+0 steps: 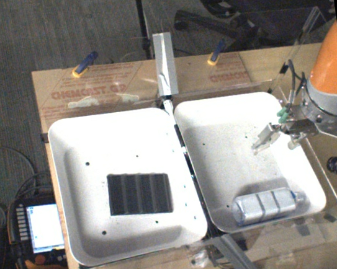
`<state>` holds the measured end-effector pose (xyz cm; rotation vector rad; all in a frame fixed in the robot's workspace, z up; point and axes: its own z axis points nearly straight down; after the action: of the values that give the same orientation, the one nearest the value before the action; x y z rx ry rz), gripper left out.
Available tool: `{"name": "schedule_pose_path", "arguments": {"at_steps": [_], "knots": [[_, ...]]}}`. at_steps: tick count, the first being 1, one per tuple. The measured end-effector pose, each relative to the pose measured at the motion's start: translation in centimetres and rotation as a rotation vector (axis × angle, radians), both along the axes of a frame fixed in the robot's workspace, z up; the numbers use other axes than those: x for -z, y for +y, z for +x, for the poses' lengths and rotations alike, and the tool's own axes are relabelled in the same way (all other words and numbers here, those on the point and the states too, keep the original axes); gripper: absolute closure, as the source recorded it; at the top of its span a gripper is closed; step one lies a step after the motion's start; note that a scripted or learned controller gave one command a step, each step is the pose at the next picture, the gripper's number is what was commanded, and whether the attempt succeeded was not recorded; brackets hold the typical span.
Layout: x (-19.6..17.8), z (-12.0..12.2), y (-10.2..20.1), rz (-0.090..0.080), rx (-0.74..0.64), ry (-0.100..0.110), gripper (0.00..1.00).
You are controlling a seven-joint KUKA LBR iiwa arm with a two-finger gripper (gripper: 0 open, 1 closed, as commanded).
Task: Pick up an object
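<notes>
A black ribbed rectangular block point(139, 193) lies flat in the middle of the left bin point(70, 145). A silver-grey ribbed block point(266, 204) rests against the front wall of the right bin point(216, 117). My gripper point(277, 139) hangs over the right side of the right bin, behind and slightly right of the silver block and well apart from it. It is open, with nothing between its fingers point(262, 140). The grey arm with its orange band point(332, 65) comes in from the right edge.
The two white bins sit side by side on a wooden board point(105, 87), with a metal post point(165, 68) at the back between them. Two clamps point(84, 63) hold the board's far edge. A handheld pendant point(38, 228) lies to the left of the bench.
</notes>
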<state>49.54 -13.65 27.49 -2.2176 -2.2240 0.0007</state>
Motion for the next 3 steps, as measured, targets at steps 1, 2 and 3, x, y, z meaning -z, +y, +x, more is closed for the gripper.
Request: {"name": "schedule_pose_path", "arguments": {"at_steps": [1, 2, 3], "knots": [[-4.2, -0.9, -2.0, -0.001, -0.021, -0.002, 0.00], [5.8, -1.1, -1.8, 0.001, -0.099, 0.001, 0.00], [7.8, -1.1, -6.0, 0.000, -0.166, -0.001, 0.00]]}}
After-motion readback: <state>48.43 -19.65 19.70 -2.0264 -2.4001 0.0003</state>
